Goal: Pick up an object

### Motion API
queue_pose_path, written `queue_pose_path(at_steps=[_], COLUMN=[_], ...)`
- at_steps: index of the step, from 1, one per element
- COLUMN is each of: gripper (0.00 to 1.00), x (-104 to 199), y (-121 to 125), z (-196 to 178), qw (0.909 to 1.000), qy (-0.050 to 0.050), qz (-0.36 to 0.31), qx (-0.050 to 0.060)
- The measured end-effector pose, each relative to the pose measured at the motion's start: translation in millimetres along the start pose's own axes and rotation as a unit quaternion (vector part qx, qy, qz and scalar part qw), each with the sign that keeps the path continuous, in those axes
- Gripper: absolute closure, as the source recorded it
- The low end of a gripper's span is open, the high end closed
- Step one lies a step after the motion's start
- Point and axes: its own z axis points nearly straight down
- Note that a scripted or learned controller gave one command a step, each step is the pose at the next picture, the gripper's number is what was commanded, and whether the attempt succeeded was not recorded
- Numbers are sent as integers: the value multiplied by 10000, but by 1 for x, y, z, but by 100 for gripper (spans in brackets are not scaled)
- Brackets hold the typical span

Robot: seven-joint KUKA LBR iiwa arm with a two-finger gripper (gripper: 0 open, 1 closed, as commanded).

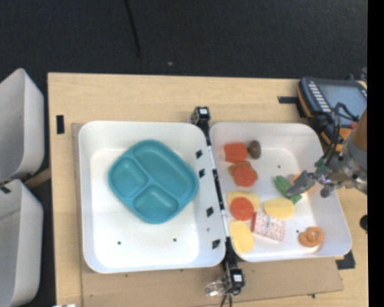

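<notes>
The right bin [269, 136] holds several small food toys. An orange block [235, 151] and a brown piece [254, 149] lie at the back. In front of them are two red-orange rounds [245, 175] [242, 207], a green piece [283, 187], a yellow oval [278, 208], a yellow piece [242, 236], a red-and-white packet [269, 227] and an orange ring [311, 236]. My gripper [312, 187] hangs over the bin's right side, open, with one finger [300, 184] right beside the green piece. Nothing sits between the fingers.
A teal divided plate [153, 180] lies in the left bin [96, 242]. A control pendant [329, 101] with cables rests on the bench at the back right. Black clips [211, 190] run along the wall between the bins.
</notes>
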Motion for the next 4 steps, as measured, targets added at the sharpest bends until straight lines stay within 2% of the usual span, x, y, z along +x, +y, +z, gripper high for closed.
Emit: queue_pose_path(at_steps=[2, 3, 4], gripper=[0, 0, 100], x=[-1, -3, -3], y=[-1, 1, 0], z=[85, 119, 110], qw=[10000, 10000, 10000], qy=[-3, -12, -8], qz=[6, 18, 31], qx=[-6, -55, -40])
